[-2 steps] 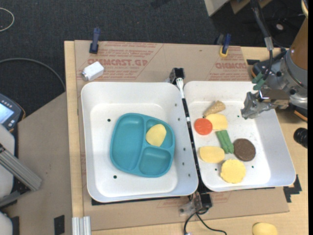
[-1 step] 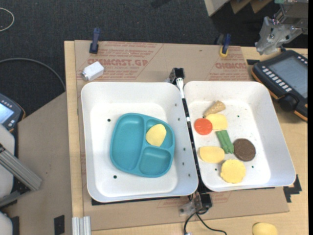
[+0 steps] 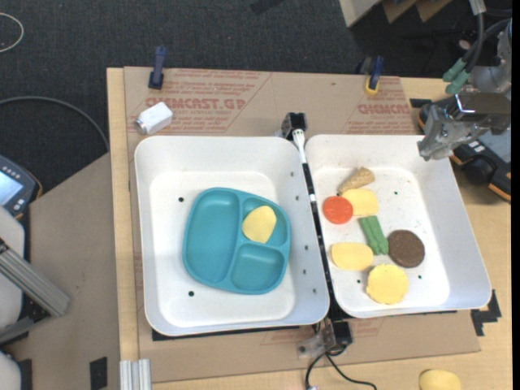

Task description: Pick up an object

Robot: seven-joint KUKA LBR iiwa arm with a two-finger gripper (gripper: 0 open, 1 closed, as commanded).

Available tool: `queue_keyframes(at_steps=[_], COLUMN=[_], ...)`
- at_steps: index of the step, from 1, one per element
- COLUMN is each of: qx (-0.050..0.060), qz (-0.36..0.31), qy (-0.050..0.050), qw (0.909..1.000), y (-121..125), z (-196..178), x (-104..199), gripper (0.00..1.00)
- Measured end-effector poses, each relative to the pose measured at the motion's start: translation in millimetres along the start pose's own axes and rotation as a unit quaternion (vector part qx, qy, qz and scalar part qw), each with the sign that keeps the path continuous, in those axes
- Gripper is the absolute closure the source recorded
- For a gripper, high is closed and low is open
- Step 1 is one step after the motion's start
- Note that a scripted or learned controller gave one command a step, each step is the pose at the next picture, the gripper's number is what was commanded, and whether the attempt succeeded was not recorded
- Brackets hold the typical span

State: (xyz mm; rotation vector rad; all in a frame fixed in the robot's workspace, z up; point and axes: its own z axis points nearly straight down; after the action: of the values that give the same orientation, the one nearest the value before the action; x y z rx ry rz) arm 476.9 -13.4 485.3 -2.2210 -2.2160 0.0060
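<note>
Hovering end effector [image 3: 433, 143], glossy divided teal plate [image 3: 219, 246], round brown disc [image 3: 406, 248]

End effector [image 3: 431, 143] over right bin [image 3: 455, 218] corner; yellow piece [image 3: 260, 223] in teal tray [image 3: 213, 238].

I see the bench [image 3: 244, 96] topped with printed cardboard; two white bins sit on it side by side, the left bin [image 3: 154, 218] and right bin [image 3: 451, 218]; a small white block [image 3: 153, 118] lies upper left.
</note>
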Motion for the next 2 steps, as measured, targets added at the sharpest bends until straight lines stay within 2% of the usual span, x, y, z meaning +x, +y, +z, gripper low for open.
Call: queue_keyframes(at_steps=[1,2], qx=[0.002,0.001], qz=[-0.002,-0.002], qy=[0.0,0.0], qw=[1.0,1.0], y=[2.4,2.6], z=[79.6,132.5], x=[23.3,38.5], gripper=[1.0,1.0])
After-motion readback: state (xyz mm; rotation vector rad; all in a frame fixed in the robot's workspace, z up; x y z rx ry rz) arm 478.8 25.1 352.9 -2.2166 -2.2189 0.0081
